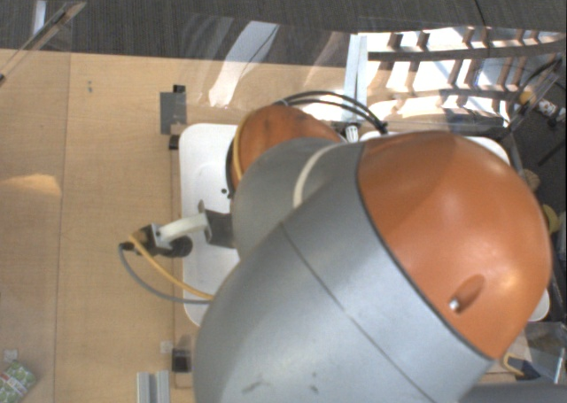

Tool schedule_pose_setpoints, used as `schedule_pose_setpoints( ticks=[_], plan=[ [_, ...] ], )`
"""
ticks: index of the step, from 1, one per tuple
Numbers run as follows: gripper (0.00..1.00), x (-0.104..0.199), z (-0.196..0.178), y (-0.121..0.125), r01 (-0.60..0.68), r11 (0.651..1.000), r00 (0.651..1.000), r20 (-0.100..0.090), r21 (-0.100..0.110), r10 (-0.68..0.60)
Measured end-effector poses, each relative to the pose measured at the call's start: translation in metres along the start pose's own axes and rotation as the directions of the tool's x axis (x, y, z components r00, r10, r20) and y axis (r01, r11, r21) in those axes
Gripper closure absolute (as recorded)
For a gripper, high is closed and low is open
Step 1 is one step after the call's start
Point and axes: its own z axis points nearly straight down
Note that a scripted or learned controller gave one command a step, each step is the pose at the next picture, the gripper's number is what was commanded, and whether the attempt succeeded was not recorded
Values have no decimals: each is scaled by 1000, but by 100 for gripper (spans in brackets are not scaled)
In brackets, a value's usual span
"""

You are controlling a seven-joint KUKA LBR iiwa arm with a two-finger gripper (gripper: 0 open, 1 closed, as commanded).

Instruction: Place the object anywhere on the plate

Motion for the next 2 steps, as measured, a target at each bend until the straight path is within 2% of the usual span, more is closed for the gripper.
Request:
schedule_pose_setpoints(
  ticks=[1, 2],
  plan=[
    [0, 31, -88, 7, 39, 999, 999, -3, -2, -39],
    [100, 33, -98, 9, 39, 999, 999, -6, -3, -39]
  ],
)
